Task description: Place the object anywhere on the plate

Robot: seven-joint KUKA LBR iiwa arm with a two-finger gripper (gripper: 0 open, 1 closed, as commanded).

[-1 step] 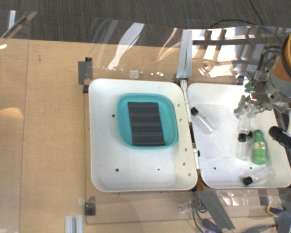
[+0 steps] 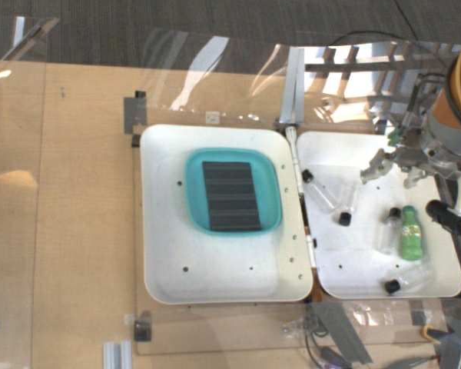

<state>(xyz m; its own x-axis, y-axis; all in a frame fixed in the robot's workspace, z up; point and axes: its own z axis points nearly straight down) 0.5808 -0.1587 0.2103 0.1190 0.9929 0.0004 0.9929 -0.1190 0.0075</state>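
Pincer (image 2: 394, 169) hangs over the right white bin (image 2: 353, 275), fingers spread, gripping nothing. Green plastic bottle (image 2: 409, 236) lies nearby. Teal square plate (image 2: 270, 194) occupies the left bin (image 2: 165, 252).

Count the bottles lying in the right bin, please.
3: a clear bottle near the bin's left wall, a green bottle toward the right, and a clear one at the front edge. The arm may hide more.

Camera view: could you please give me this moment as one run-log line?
gripper above right bin | green bottle lying in right bin | teal plate in left bin holds dark pad
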